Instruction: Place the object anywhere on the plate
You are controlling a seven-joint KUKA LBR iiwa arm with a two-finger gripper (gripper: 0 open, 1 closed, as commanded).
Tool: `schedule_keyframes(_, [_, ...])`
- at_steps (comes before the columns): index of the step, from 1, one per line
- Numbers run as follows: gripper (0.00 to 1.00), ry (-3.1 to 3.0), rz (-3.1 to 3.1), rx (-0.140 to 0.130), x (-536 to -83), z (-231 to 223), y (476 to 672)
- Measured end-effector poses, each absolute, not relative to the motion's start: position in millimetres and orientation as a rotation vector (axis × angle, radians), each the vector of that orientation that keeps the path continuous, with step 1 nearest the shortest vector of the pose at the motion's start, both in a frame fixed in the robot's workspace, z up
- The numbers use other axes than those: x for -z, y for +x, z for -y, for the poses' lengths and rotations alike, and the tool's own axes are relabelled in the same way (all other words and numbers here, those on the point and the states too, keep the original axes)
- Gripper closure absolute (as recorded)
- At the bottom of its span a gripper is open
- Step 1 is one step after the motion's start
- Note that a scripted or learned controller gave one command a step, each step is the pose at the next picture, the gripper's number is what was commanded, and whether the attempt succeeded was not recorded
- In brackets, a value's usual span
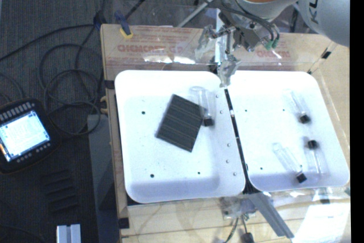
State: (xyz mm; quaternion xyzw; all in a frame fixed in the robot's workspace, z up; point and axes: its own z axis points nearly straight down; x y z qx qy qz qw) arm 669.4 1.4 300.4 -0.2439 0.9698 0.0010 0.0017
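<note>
Left bin [136, 179] floor lies open around plate [180, 122].

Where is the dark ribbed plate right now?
The dark ribbed plate lies tilted in the left bin, right of centre, with a clear tube beside its upper right corner.

Counter [153, 42]: pale wooden top, printed sheet under clear film along its far edge. Directly on it: left bin [133, 179], shallow, white; right bin [335, 116], same kind, touching the left bin's right rim. Yellow-tipped clamp [123, 28] beyond the left bin's far-left corner.
</note>
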Motion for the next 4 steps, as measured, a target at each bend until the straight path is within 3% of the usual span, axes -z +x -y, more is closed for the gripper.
schedule_keyframes(1, [0.00, -0.899, -3.009, -0.002, -280.1, 38.0, 669.1])
schedule_keyframes(2, [0.00, -0.960, -2.989, -0.003, -287.7, -15.0, 651.4])
schedule_keyframes(3, [0.00, -1.045, -2.962, 0.001, -273.5, 6.0, 637.6])
schedule_keyframes(4, [0.00, -1.088, -2.945, 0.000, -302.1, 0.6, 649.2])
